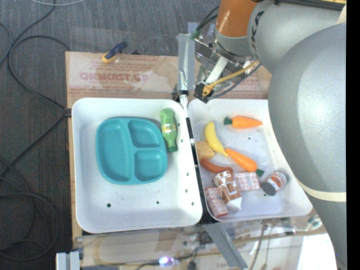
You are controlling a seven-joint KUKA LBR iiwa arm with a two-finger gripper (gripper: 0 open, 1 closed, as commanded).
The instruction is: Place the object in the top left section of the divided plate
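Two white bins are seen side by side. A teal divided plate (132, 149) is located in the left bin (90, 207). A green bottle (168, 129) lies just beside the plate's right edge, outside its sections. The gripper (209, 75) is positioned above the bins' far edge; its opening cannot be determined. Carrots and a banana (214, 139) are contained in the right bin (281, 204).

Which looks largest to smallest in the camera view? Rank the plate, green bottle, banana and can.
1. Plate, largest by far.
2. Green bottle.
3. Banana, close to the bottle in length but thinner; that pair is nearly level.
4. Can, smallest.
All lie at similar depth in the bins.
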